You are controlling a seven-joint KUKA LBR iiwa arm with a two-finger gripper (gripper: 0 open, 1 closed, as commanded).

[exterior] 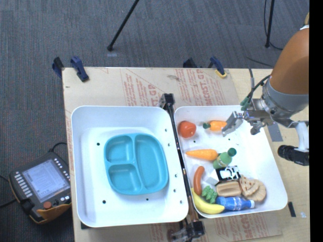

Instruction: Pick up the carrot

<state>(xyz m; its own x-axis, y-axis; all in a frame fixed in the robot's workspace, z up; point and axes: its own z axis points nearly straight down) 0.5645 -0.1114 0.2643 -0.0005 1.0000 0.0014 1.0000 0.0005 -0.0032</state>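
Observation:
Two carrots lie in the right bin (267, 150). The small carrot (217, 125), with a green tip pointing left, is near the bin's far edge. A longer carrot (202, 155) lies in the middle-left, next to a green bottle (224, 159). My gripper (243, 126) hangs over the bin's far right part, just right of the small carrot. Its two fingers are spread apart and open, with nothing between them. The left fingertip (231, 125) is close beside the small carrot's thick end.
The right bin also holds a red tomato (186, 129), a sausage (199, 179), a banana (207, 204), bread (228, 188), a blue bottle (234, 203) and a black-and-white item (228, 173). A blue divided plate (136, 163) sits in the left bin (83, 135).

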